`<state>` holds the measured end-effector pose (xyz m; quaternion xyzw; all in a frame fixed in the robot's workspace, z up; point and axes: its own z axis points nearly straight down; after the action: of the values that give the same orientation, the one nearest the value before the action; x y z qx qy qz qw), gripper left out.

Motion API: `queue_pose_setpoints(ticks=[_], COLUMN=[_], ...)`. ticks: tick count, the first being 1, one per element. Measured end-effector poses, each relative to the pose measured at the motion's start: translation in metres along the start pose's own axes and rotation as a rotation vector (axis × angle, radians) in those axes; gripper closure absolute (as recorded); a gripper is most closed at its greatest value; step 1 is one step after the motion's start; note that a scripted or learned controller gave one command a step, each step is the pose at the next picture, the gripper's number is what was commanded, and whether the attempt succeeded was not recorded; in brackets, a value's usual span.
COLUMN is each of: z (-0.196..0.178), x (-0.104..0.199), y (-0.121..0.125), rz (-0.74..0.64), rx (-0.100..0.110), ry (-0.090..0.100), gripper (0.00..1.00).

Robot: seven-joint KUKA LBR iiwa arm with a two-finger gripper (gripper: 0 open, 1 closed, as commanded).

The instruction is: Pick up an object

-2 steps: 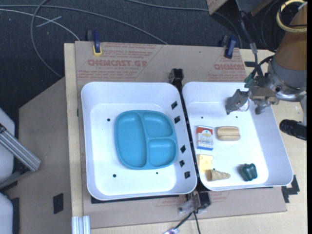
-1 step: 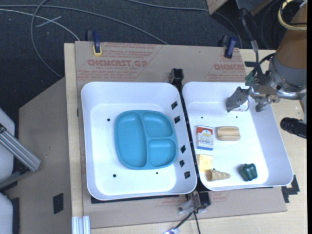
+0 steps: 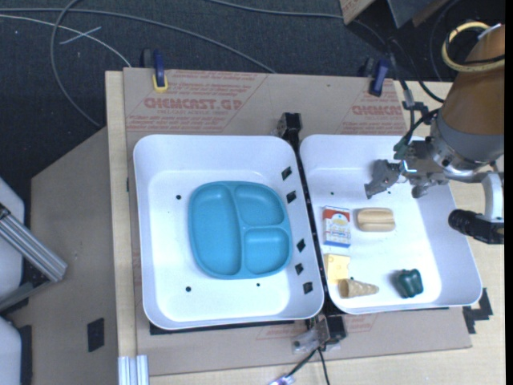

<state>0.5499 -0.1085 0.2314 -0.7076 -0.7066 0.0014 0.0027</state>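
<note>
A smooth blue plastic plate point(image 3: 240, 229) with three compartments lies in the left bin point(image 3: 152, 215), a shallow white tray with rounded corners. The right bin point(image 3: 449, 247) is the landmark for the rest. Near its middle lies a tan, rounded bread roll point(image 3: 374, 220), with a small printed carton point(image 3: 337, 226) just left of it. Toward the bin's near edge sit a flat yellow cheese slice point(image 3: 337, 266), a pale wedge point(image 3: 357, 289) and a glossy green pepper point(image 3: 409, 282). The grey arm point(image 3: 473, 95) leans in over the bin's far right corner. Its gripper point(image 3: 393, 175) hangs above the bin's far part, beyond the roll, fingers spread apart and holding nothing.
</note>
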Motion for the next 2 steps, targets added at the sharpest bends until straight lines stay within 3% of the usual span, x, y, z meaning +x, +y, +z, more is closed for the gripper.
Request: queue_pose_setpoints(ticks=[2], z=[0.096], x=[0.004], y=[-0.011], rz=[-0.001], rx=[0.001], ry=[0.001], gripper=[0.0])
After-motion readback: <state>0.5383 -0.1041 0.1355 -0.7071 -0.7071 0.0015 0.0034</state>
